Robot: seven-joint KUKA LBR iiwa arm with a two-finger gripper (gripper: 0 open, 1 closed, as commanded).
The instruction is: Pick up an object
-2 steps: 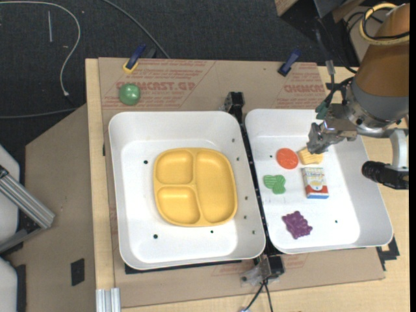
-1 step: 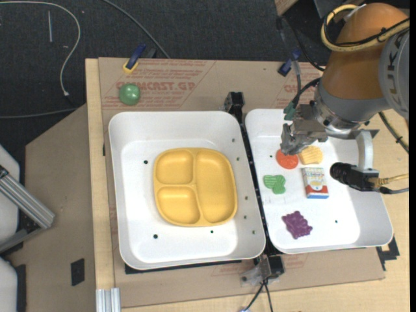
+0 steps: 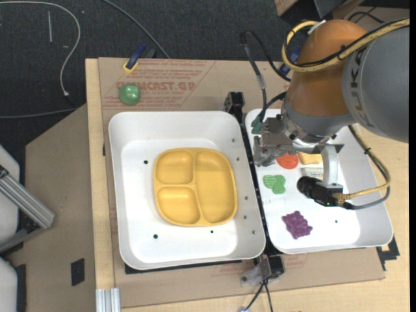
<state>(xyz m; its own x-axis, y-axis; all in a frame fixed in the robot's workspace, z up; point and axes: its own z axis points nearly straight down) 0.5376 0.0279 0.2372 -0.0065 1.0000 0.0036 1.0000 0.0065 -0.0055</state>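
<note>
The arm's end effector (image 3: 270, 149) hung low over the upper left part of the right bin (image 3: 364, 229), at right of centre in the frame. Its tip was dark and tangled with the wrist hardware, so I could not tell how far it was open, and nothing could be seen in its hold.

The likely targets lay just below and beside it: an orange-red piece (image 3: 288, 162) partly tucked under the wrist, a green leafy piece (image 3: 275, 183) a little lower, a purple grape cluster (image 3: 297, 224) further toward the bottom of the frame, and a pale yellowish item (image 3: 312, 166) to the right, perhaps a small box. The left bin (image 3: 130, 239) carried a yellow divided plate (image 3: 195, 186), and a green ball (image 3: 130, 94) sat on the cardboard surface (image 3: 188, 83) at upper left.

To do this pick well, the arm would probably best settle on one piece standing apart from its neighbours, such as the green one, centre over it, descend straight, and close before lifting, keeping clear of the bin wall between the two bins.
</note>
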